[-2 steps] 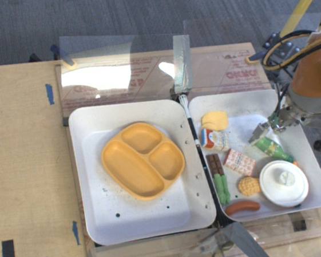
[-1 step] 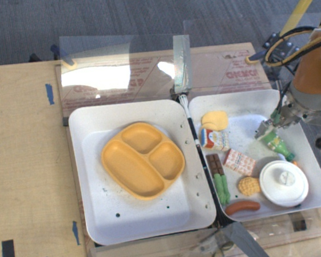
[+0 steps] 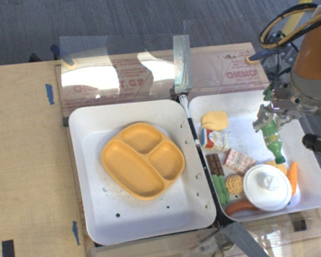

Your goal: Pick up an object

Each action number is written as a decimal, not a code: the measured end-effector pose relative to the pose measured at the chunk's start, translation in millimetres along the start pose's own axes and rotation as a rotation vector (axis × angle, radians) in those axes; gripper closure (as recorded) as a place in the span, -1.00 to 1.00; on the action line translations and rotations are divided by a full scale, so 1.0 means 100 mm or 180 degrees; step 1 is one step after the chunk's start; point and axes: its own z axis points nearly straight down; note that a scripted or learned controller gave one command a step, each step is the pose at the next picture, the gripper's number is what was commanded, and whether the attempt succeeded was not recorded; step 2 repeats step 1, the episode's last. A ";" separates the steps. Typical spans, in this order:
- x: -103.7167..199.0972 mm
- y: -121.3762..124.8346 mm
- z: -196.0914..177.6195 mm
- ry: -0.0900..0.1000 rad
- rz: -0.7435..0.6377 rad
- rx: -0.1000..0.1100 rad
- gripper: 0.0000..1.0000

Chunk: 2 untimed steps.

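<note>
My gripper (image 3: 272, 115) hangs over the right side of the right bin (image 3: 318, 196), below the orange wrist band. Directly under and in front of it lies a green bottle (image 3: 274, 142), its upper end reaching up to the gripper; I cannot tell whether the two touch. Around it in the same bin lie a yellow rounded piece (image 3: 215, 120), a small red-and-white carton (image 3: 214, 139), a brown chocolate bar (image 3: 213, 164), a pale snack packet (image 3: 238, 160), a round cracker (image 3: 234, 184), a white lidded bowl (image 3: 267, 186) and an orange carrot (image 3: 293, 176).
The left bin (image 3: 96, 219) holds an orange divided plate (image 3: 143, 160). A green pod (image 3: 220, 188) and a reddish sausage (image 3: 238, 206) lie by the right bin's front left. Cables and the arm crowd the right edge. A cardboard sheet lies behind both bins.
</note>
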 end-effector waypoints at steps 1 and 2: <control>0.13 0.07 -0.76 -0.0006 -0.0841 0.0003 1.00; 0.13 0.07 -0.76 -0.0006 -0.0841 0.0003 1.00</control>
